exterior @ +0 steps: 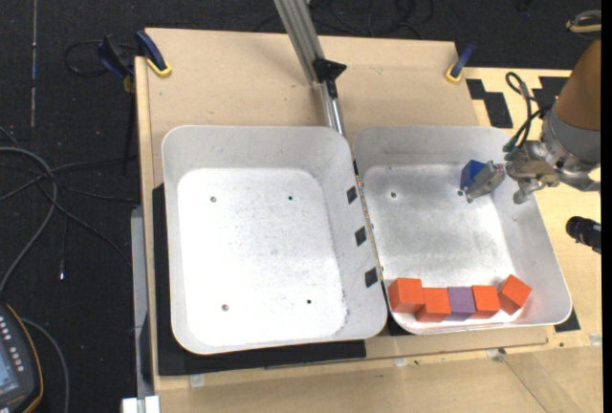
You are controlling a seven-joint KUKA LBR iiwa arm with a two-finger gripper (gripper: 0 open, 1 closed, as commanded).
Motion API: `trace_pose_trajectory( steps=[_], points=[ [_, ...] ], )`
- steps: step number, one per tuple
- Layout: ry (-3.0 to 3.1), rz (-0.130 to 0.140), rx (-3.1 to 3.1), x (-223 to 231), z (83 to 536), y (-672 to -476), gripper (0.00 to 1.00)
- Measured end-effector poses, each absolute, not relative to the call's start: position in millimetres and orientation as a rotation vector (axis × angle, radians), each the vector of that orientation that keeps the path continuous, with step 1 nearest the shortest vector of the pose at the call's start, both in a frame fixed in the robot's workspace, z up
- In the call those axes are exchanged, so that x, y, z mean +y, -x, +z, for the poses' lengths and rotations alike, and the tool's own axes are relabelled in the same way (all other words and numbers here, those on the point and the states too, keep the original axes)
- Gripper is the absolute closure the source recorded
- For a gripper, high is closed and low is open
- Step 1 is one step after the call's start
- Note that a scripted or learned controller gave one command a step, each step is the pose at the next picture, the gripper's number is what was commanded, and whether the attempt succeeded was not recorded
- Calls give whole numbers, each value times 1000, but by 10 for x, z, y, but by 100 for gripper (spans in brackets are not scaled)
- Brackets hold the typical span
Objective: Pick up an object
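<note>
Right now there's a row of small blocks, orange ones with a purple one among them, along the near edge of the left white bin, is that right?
Not quite. The camera view shows the row of small orange blocks with the purple block among them lying along the near edge of the right white bin, not the left one.

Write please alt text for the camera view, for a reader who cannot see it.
A grey robot arm's gripper hovers by a small blue block in the right white bin. Four orange blocks and one purple block line the bin's near edge.
</note>
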State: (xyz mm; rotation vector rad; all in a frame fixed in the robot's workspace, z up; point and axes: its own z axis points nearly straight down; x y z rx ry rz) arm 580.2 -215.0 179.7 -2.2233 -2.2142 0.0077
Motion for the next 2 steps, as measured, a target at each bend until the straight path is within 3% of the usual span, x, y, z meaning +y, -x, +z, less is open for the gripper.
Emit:
trace_pose_trajectory(
  steps=[1, 2],
  points=[
    [2218, 1, -2228, -2239, 1056, -6379, 0],
    [2219, 1, -2226, -2240, 1104, -6372, 0]
  ],
)
